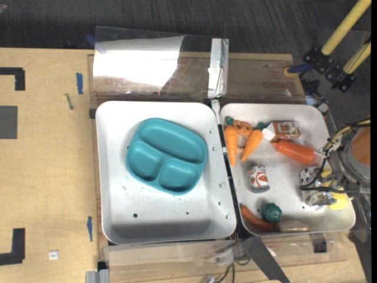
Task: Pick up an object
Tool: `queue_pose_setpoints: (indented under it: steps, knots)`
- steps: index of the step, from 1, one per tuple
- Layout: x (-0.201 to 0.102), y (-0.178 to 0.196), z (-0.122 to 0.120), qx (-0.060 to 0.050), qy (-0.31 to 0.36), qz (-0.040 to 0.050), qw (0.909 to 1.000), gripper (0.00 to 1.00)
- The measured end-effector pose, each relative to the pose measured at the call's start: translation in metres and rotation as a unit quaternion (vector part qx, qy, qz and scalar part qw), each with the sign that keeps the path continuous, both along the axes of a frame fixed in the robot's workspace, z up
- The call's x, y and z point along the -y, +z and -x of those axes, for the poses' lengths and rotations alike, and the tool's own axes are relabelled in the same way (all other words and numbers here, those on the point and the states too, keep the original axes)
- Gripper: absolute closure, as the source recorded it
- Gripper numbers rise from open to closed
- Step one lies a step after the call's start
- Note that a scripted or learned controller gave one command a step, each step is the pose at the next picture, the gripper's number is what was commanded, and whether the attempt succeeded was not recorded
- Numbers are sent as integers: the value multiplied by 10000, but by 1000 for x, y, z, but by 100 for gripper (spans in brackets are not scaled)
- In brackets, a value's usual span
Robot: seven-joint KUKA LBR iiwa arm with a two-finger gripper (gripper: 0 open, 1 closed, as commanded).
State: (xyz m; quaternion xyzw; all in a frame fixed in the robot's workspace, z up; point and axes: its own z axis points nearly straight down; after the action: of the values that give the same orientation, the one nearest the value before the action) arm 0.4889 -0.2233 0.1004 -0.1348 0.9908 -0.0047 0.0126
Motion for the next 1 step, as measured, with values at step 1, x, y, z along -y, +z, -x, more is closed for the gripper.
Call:
queue_pose_setpoints:
  steps: [1]
  knots:
    - [-30,130,-26,-72,1040,-2,9946,100]
